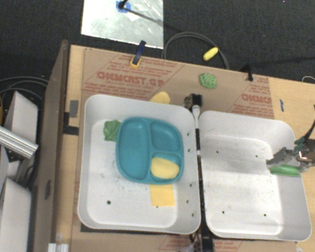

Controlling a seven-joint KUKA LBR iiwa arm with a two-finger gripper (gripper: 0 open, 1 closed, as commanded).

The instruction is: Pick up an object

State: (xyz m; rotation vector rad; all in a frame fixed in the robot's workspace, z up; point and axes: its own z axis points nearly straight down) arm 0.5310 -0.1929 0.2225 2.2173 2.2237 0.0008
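- Dark carpet surrounds a cardboard-topped bench (169, 75) that carries 2 shallow white bins side by side, the left bin (95, 143) crowded and the right bin (250, 208) mostly bare floor.
- At the right bin's right edge the gripper (287, 161) reaches in, metal linkage and cables trailing behind it off the right side.
- A green object (285, 171), long and narrow, lies directly under the gripper tip, touching or very nearly touching it, against the bin's right wall.
- Whether the fingers are spread or pinched I cannot tell; the tip is small and blurred, and nothing clearly shows the green object sitting between them, so I would not call it held.
- Judged from this, the step in hand is the grasp of that green object, early in the task, with no lift visible yet.
- To do it well: straddle the object across its narrow width, not along its length, and settle fully before pinching.
- The nearby bin wall is the risk; a finger landing on the rim would skew the grip or push the piece aside.
- Lift straight up so a weak hold shows at once.
- In the left bin, well apart from the gripper, a blue divided plate (146, 150) holds a yellow lump (165, 168), with a flat yellow square (162, 196) just below the plate and a green leaf (111, 129) at its left edge.
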